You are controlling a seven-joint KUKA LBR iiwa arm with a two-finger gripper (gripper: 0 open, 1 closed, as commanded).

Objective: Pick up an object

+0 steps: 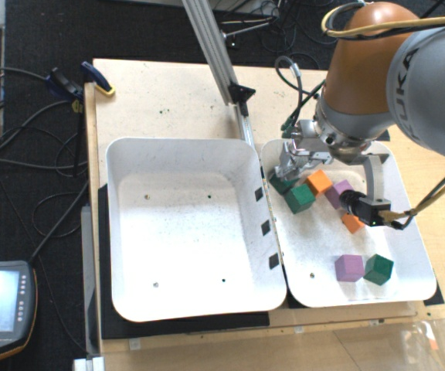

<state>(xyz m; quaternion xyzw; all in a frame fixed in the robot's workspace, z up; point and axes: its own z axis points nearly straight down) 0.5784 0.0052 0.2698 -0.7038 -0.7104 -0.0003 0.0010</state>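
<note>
While your arm reaches over the right bin (408,284), the tool (293,165) sits low at its upper left, just above a green block (300,198); its spread cannot be told. 1 orange block (319,182) lies just beside that green block.

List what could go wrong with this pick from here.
1. The gripper is low over a tight cluster: green block, orange block, purple block. It may shove neighbours instead of gripping one.
2. The cluster sits near the right bin's inner wall, so a finger could strike it.
</note>
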